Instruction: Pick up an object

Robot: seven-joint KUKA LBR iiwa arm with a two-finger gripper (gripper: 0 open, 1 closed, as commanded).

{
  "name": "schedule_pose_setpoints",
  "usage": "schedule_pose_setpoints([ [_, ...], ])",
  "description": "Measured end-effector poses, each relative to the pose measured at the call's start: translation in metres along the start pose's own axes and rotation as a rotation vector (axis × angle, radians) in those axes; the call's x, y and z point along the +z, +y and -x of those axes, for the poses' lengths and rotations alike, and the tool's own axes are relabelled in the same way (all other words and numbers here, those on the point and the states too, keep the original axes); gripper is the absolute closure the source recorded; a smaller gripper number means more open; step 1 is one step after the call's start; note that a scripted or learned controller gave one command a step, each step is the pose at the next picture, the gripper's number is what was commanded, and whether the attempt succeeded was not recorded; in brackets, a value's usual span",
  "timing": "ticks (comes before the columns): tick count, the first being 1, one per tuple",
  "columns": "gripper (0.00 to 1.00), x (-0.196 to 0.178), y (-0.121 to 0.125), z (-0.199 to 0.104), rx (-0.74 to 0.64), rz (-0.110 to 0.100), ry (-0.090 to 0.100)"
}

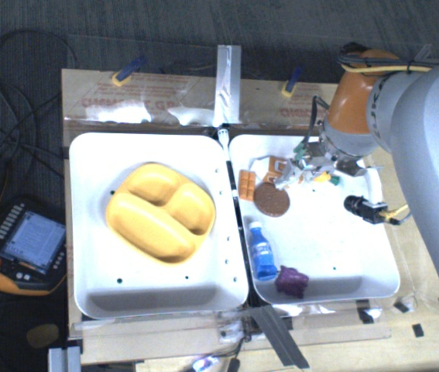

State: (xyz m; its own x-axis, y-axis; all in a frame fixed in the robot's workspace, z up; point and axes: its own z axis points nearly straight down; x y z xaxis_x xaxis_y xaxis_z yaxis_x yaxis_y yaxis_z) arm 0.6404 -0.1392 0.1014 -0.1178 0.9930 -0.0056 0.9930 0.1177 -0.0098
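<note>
Objects for picking lie in the right bin (385, 273): a brown disc (272, 200), an orange block (247, 182), a blue bottle (262, 251) and a purple piece (291, 281). My claw (306, 169) hovers near the disc; its state I cannot tell. I judge I'm at the approach, and next must descend squarely over one item.
</note>
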Motion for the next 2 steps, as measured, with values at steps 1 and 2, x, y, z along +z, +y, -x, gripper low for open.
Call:
schedule_pose_setpoints([
  [1, 1.00, -0.085, 0.034, -0.053, -0.026, 0.009, 0.003],
  [2, 1.00, -0.065, -0.020, -0.031, -0.027, 0.007, 0.003],
])
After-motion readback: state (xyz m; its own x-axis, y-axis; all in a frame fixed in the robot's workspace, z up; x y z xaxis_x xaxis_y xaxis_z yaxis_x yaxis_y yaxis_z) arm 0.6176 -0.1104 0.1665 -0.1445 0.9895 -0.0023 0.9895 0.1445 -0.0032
